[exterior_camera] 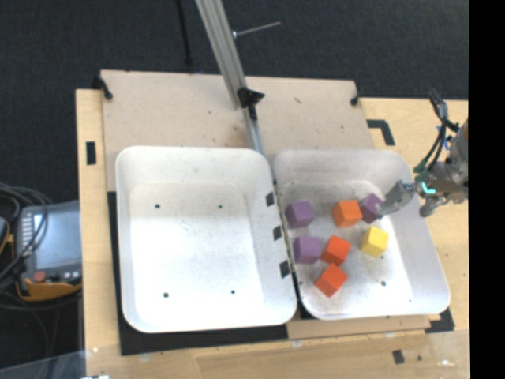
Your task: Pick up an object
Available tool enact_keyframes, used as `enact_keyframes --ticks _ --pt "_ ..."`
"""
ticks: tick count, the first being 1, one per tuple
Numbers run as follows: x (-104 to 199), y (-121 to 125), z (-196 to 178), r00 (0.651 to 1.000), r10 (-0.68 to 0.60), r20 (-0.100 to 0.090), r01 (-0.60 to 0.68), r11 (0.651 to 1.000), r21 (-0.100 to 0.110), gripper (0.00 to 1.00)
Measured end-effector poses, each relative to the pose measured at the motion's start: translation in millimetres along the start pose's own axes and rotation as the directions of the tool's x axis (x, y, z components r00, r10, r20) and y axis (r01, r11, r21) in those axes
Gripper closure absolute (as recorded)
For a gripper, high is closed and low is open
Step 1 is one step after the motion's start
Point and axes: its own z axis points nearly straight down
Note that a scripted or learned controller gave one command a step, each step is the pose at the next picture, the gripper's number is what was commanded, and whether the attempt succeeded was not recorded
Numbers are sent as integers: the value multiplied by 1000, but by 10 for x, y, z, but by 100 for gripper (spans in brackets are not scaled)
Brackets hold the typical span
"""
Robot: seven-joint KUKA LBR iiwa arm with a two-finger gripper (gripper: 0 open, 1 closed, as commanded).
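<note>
Right bin [418,290]: three purple, three orange, one yellow cube [375,241]. Gripper [410,198] at far right, fingers spread wide, one beside a purple cube [372,207], holding nothing.

A pale wooden counter [95,212] is standing on dark carpeted floor [47,38]. A lighter, speckled fibreboard sheet [173,109] is lying across its far part, pinned by small black corner clips. Two shallow white plastic bins are sitting side by side on the counter over a black base mat [197,336], their inner rims touching: the left white bin [126,235] and the right white bin [426,275]. A slanted silver aluminium post [221,46] is rising from the fibreboard sheet just behind the seam between the bins. Black angle marks are showing on the counter near the right bin's far corner.
</note>
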Motion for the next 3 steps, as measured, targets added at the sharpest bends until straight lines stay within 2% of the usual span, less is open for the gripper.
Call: enact_keyframes --ticks 1,2,3 --pt "0 6 -18 1000 1 1 -1 1000 -4 0" --pt "-18 -71 439 1000 3 1 -3 1000 1 0" --pt "-85 -78 1055 1000 4 1 -4 1000 3 0"
